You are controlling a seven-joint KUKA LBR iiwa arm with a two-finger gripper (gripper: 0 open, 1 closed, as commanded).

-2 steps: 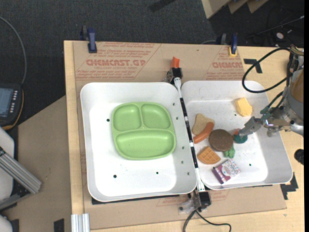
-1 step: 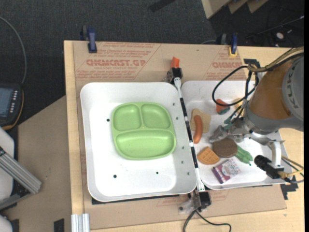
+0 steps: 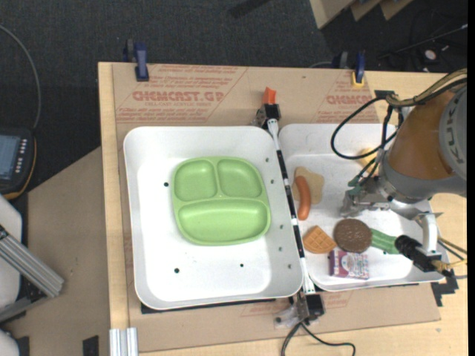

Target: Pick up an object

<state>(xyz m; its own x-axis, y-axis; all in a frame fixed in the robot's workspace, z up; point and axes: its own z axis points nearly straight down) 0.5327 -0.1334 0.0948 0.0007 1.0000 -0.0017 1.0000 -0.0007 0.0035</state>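
Observation:
The right bin (image 3: 320,141) holds several toy foods. A red-orange sausage (image 3: 303,197) lies against a pale bread slice (image 3: 315,183) near the bin's left wall. Toward the front sit an orange waffle piece (image 3: 318,239), a brown round patty (image 3: 352,235), a purple packet (image 3: 349,264) and a green stick-like piece (image 3: 383,240). My gripper (image 3: 361,199) hangs low over the middle of the right bin, just behind the patty and right of the sausage. I see nothing held in it.
The left bin (image 3: 142,221) holds a green divided plate (image 3: 220,200). A black divider rail (image 3: 284,191) runs between the bins. Clamps (image 3: 139,59) stand at the bench's far edge. The arm and its yellow cable cover the right bin's right side.

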